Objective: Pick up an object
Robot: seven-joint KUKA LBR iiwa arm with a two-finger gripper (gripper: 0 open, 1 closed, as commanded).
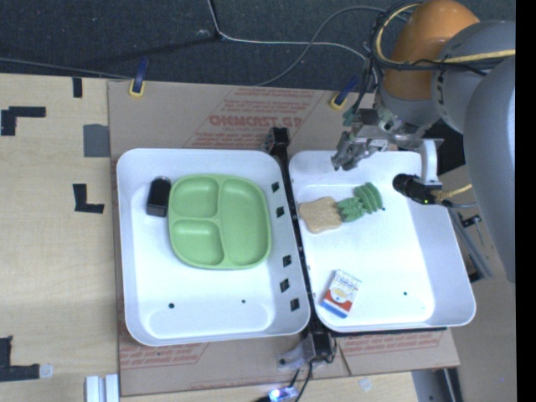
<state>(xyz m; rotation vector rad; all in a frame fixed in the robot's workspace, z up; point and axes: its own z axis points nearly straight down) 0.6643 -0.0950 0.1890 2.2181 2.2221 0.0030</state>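
Observation:
My gripper point(347, 159) hangs over the far edge of the right bin point(435, 249), with nothing visible between its fingers. Below it and a little toward me lie a tan flat piece point(319, 215) and a green leafy toy point(362, 203), touching each other. A small white, red and blue box point(340, 293) rests near the front of the same bin. In the left bin point(138, 249) sits a green divided plate point(219, 222), with a black block point(158, 197) at its left side.
A black clamp strip point(287, 216) runs between the two bins. The arm's orange band point(427, 25) and grey body point(494, 90) fill the upper right. Cables point(276, 42) trail across the dark back. Cardboard point(243, 115) lies under the bins.

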